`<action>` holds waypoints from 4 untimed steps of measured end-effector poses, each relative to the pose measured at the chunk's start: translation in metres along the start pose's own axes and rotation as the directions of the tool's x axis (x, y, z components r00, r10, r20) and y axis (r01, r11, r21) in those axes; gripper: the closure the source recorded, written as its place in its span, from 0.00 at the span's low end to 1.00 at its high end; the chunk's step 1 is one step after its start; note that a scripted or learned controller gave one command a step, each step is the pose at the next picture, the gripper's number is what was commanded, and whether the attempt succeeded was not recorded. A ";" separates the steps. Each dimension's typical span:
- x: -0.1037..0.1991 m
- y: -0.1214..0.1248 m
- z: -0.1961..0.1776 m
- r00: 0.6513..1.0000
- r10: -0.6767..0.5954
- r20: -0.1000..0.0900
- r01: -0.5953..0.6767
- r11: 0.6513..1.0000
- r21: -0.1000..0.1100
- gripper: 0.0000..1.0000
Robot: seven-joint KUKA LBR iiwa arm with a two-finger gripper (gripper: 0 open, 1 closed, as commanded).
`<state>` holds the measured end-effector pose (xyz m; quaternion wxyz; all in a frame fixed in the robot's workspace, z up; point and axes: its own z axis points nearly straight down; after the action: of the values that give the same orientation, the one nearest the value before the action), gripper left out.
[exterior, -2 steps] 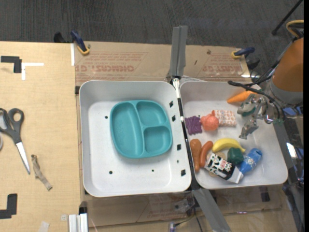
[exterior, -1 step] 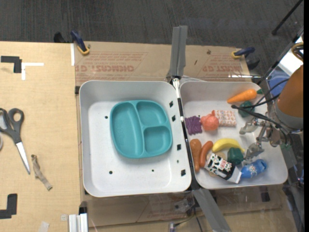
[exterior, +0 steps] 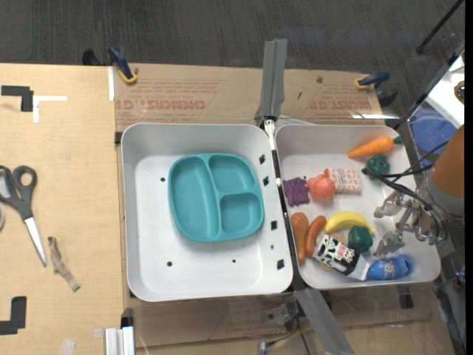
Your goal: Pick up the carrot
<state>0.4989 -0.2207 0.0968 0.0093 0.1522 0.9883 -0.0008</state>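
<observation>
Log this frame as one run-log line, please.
phase: approach | gripper: over right bin's near right side, holding nothing | carrot: far right corner of right bin, untouched

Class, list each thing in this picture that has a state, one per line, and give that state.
carrot: lying in the right bin's far corner, untouched
tool: at the right bin's right side, apart from the carrot
teal plate: flat in the left bin
scissors: slightly open on the bench

My one camera: fixed above the two white bins (exterior: 133, 220), looking down aslant; arm (exterior: 451, 176) enters right of them.
</observation>
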 end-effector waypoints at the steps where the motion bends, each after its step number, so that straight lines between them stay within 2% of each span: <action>1: 0.008 0.001 -0.004 0.995 -0.096 0.018 0.096 0.995 -0.004 0.00; 2: 0.010 -0.005 -0.003 0.995 0.102 0.014 -0.102 0.995 0.000 0.00; 3: 0.010 -0.005 -0.003 0.995 0.098 0.014 -0.098 0.995 0.001 0.00; 4: -0.126 0.043 0.008 0.995 0.098 -0.031 -0.098 0.995 0.001 0.00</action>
<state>0.6319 -0.2178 0.0911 -0.0059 0.2007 0.9796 0.0022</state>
